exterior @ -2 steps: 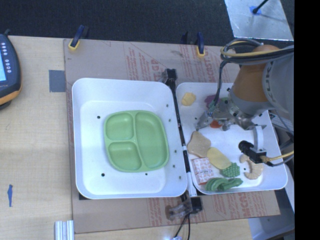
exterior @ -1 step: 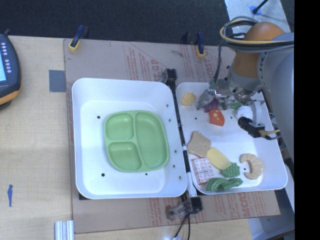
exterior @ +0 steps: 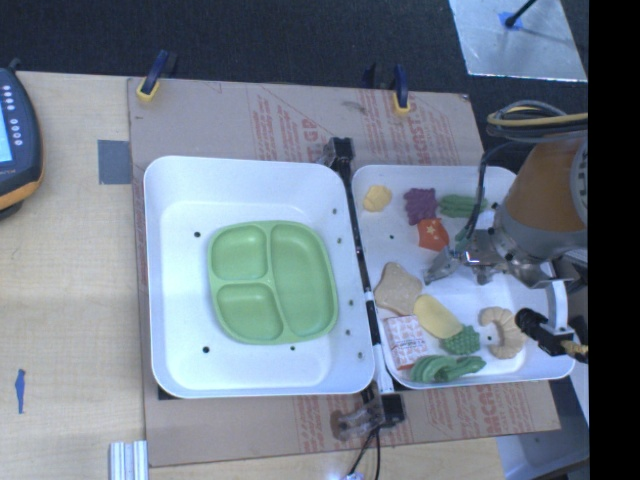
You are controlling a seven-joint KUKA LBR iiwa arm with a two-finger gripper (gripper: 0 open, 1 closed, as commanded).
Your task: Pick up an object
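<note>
**Hovering over the right bin, choosing a piece**

I am holding my gripper (exterior: 450,261) low over the right bin (exterior: 540,370); its grasp I cannot tell. Nearest, just behind its tip, an orange piece (exterior: 432,234) is lying, too compact for a clear long axis. Farther forward, the yellow piece (exterior: 437,317) is lying slantwise. Next I am needing to descend and close.

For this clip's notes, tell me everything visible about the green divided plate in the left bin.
The pale green, plastic-looking divided plate lies flat, right way up, near the middle of the left shallow white bin. It is a rounded rectangle turned slightly askew to the bin's walls, with a raised rim and three compartments: a smaller one at upper left, another at lower left, and a long one down the right side. All three hold nothing. It rests on the bin floor, touching no wall and no other object.
</note>
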